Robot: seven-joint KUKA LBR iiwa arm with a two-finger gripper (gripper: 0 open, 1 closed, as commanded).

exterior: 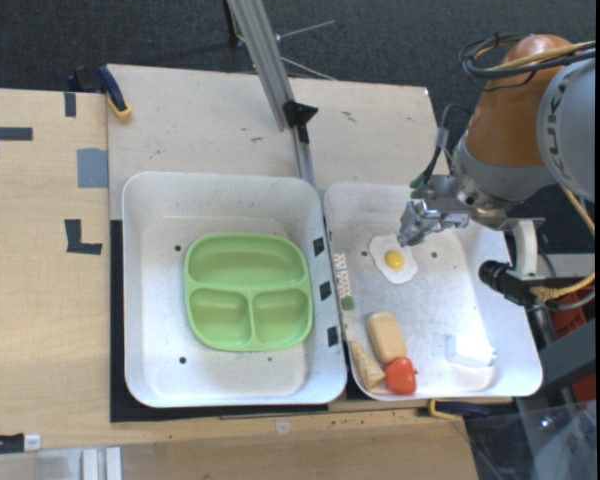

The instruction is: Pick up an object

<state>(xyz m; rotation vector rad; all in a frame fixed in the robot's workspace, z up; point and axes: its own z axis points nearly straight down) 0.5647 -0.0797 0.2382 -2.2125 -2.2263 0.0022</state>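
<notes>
**Gripper poised over the fried egg in the right bin**

While the arm reaches in from the right of the frame, its gripper (413, 230) hangs at the upper middle of the right bin (510, 368), just above and right of a toy fried egg (394, 263) lying flat on the bin floor. Whether the tool is set wide or narrow cannot be told from this slanted overhead view; nothing is seen held in it. Toward the lower part of the same bin lie a tan bread-like piece (385, 335), a red tomato-like ball (401, 375) touching its lower end, a brown wafer-like stick (365, 363) along the bin's left wall, and a pale white item (470, 353) near the lower right corner. The left bin (150, 368) holds a green divided plate (248, 291).

Likely target: the egg, being nearest. Risks, as judged: the egg is thin and flat, so the tool may close above it or slide over it; a descent off-centre may merely push it across the floor.
</notes>
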